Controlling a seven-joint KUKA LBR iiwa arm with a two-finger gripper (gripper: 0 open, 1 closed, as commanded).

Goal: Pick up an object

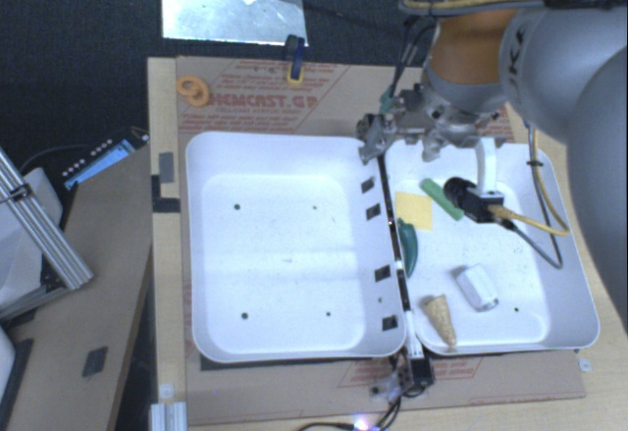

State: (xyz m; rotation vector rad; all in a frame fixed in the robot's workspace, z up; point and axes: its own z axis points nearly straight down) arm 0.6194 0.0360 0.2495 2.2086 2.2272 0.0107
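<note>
The right bin [549,321] holds several objects. A yellow square piece [414,211] lies near its left wall, with a green stick [441,198] just right of it and a dark teal curved piece [408,247] below. A white cylinder [478,287] and a tan cone [442,318] lie toward the front. My gripper [403,140] hangs over the bin's back left corner, above and behind the yellow piece. It is open, with nothing between its fingers.
The left bin [211,164] adjoins the right one along a ridge with black clips [382,273]. A yellow and blue clamp [293,61] and an orange ring [193,90] lie on the cardboard behind. The grey arm [569,56] looms over the right bin's back right.
</note>
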